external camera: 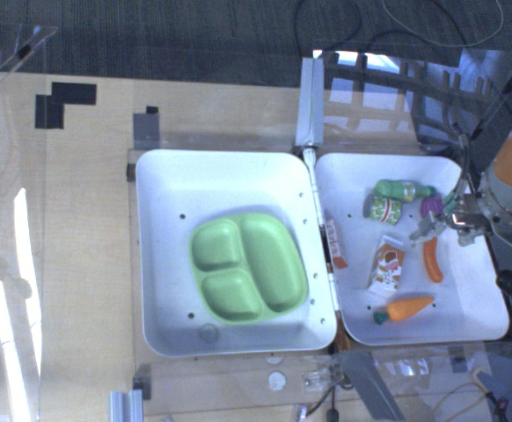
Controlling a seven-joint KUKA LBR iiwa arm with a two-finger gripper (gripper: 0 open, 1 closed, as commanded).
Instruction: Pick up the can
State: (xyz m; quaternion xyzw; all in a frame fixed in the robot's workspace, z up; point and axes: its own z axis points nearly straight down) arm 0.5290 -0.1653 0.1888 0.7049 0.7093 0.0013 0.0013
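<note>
Gripper (441,222), fingers apart and holding nothing, hovers at the right bin's (353,323) right edge. Green-and-red can (383,208) lies near, at upper centre beside a green bottle (403,189). Approach step; next, move left and descend over it.

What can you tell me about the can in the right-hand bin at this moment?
The can is small, with a green, white and red printed label. It lies on the floor of the right bin, toward the far side. A green bottle lying on its side touches it from behind. The gripper sits to its right, apart from it, near a purple item. Nothing is holding the can.
</note>
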